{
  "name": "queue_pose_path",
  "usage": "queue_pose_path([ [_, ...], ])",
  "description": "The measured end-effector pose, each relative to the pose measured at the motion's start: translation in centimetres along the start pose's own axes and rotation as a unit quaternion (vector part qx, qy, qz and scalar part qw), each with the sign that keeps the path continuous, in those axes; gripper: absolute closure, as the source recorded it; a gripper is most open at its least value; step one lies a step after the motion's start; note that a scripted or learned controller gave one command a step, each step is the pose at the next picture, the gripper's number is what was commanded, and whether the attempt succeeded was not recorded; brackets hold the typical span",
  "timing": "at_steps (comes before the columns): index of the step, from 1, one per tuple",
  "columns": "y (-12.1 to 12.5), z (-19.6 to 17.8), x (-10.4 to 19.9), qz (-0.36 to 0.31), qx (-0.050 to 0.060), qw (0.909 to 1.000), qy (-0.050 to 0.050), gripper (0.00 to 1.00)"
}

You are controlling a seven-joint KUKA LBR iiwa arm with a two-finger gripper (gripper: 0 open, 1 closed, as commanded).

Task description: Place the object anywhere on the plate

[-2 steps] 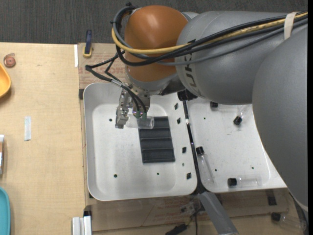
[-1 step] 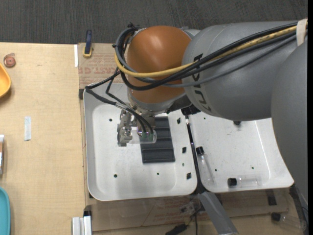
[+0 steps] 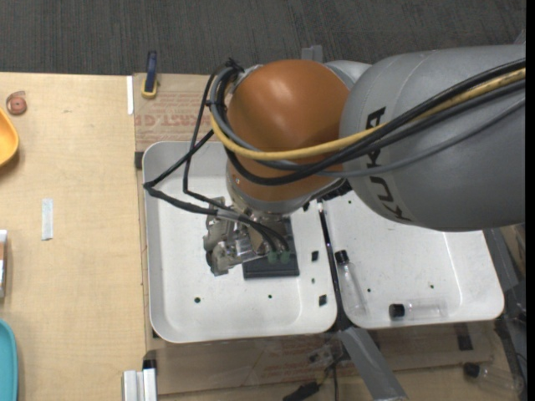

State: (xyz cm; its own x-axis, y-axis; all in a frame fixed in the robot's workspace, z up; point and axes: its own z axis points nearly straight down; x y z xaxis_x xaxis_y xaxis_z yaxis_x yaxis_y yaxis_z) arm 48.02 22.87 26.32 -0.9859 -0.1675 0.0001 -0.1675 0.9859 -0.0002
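My gripper [image 3: 224,253] hangs low over the middle of the left white bin [image 3: 180,307], under the arm's orange band [image 3: 284,115]. Its metal body and a dark green circuit board [image 3: 274,263] show below the wrist, and the arm hides what lies right beneath them. I cannot make out anything held. In the right bin [image 3: 468,282] lie two clear tubes with dark caps, one [image 3: 347,276] near the divider and one [image 3: 415,310] near the front wall. A plate cannot be identified with certainty.
Black cables [image 3: 180,192] loop from the wrist over the left bin's back-left corner. On the wooden bench to the left lie an orange dish edge [image 3: 5,143], a teal edge [image 3: 5,359] and a small white strip [image 3: 47,219].
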Motion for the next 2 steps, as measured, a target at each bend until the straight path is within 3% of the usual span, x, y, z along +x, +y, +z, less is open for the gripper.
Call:
queue_pose_path([
  [1,-0.02,0.0,-0.01,0.0,0.0,1.0,0.0,0.0],
  [2,-0.05,-0.89,-0.13,0.002,0.0,1.0,-0.001,1.0],
])
